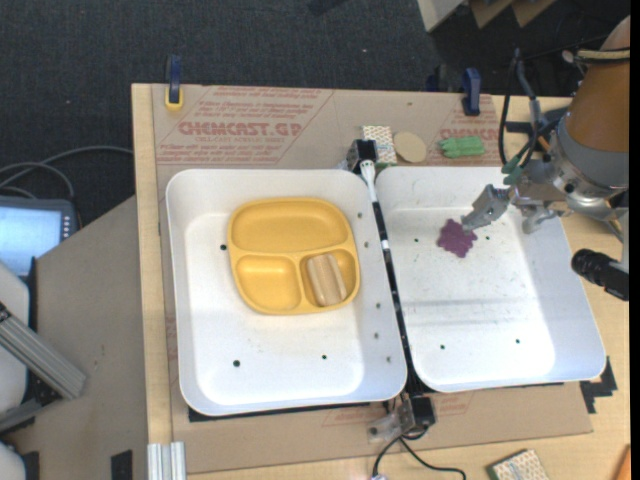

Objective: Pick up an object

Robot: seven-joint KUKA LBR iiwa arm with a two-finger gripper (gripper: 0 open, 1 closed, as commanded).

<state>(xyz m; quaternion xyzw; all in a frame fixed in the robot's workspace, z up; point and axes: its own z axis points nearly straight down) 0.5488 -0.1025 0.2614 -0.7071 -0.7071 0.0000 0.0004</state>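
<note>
Two shallow white bins sit side by side on a cardboard-covered tabletop (250, 128), their inner rims touching along the middle. Nearest the camera, the front edge of the tabletop carries a small dark clip or connector with a cable (415, 413) just below the seam between the bins. The left bin (200, 348) holds a yellow divided tray (290, 233), which lies flat toward the bin's far half; a tan, roll-shaped piece (323, 278) rests in the tray's lower right compartment, while the other compartments look bare. The right bin (500, 348) is speckled with small dark marks on its floor, and a small purple object (456, 238) lies in its far half, roughly midway across. The jaws (487, 209) hang just beside and slightly beyond that purple object, at its upper right, and whether they touch it cannot be told. Whether the jaws stand wide or narrow cannot be told either, since they appear as one grey shape. The grey arm with its orange band (605, 108) enters from the right. Farther back, beyond the bins, a tan round disc (410, 147) and a green object (461, 148) lie on the tabletop, with blue clamps (174, 78) at the far edge.
</note>
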